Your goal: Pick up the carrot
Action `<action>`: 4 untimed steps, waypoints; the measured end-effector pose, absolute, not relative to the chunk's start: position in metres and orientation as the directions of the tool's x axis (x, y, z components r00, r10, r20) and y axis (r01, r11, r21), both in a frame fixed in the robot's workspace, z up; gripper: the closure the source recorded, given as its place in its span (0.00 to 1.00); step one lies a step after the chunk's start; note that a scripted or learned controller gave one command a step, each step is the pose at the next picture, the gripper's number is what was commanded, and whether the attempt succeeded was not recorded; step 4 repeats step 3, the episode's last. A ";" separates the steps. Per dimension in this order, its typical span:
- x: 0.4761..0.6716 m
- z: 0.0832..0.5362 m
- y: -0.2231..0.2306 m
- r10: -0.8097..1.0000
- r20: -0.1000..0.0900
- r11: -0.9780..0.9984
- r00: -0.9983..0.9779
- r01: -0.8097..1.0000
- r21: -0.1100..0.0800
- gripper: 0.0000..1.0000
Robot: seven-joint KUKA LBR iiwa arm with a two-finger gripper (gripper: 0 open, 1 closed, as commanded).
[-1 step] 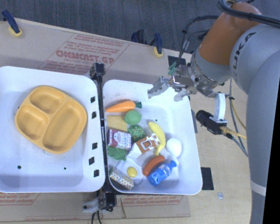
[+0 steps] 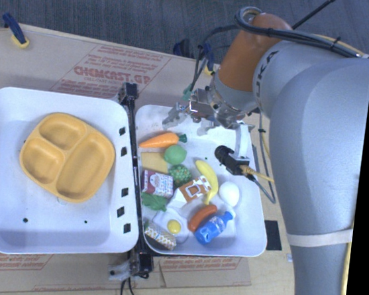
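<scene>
Camera view: two white bins sit side by side on cardboard-covered bench. Left bin holds a yellow divided plate, lying flat, tilted toward the left wall. Right bin holds a cluster of toy food.

The carrot lies at the upper left of the right bin, near the divider, its green top pointing right, just above a green round fruit. Below those: a banana, a white egg, a small red carton, a sausage, a blue bottle, a fried egg.

Arm reaches in from the right; orange band sits above the wrist. Gripper hangs over the bin's upper edge, just above and to the right of the carrot, apart from it. Finger state: cannot tell, the tips are too small and cluttered to resolve. Nothing seen between them.
</scene>
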State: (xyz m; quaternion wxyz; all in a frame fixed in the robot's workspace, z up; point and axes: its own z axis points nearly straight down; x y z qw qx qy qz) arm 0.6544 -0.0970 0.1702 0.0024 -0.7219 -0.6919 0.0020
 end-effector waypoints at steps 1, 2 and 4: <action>0.655 0.090 -0.096 1.000 0.000 -0.007 0.007 1.000 -0.007 0.00; 0.656 0.102 -0.096 1.000 -0.001 -0.005 0.005 1.000 -0.008 1.00; 0.654 0.192 -0.045 0.955 -0.001 -0.297 0.297 0.955 -0.003 1.00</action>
